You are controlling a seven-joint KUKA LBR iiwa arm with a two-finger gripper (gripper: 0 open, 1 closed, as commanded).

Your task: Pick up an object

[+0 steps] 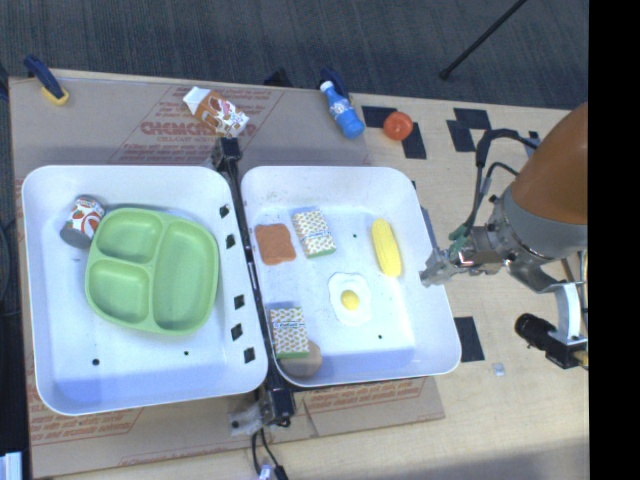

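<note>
We see two white bins on the desk (480, 368), and the arm sits off to the right.

From above, the end effector (438, 268) hangs just past the right rim of the right bin (425, 353), and we cannot tell if it is open or closed. In that bin lie a yellow corn (386, 247), a fried egg (349, 298), a brown toast slice (274, 243), and two checked packets (314, 232) (288, 329). A brown lump (303, 359) touches the lower packet. The left bin (60, 368) holds a green tray (153, 268) and a small can (82, 218) beside it. A blue bottle (343, 110) and an orange ball (398, 125) lie on the desk behind.
</note>
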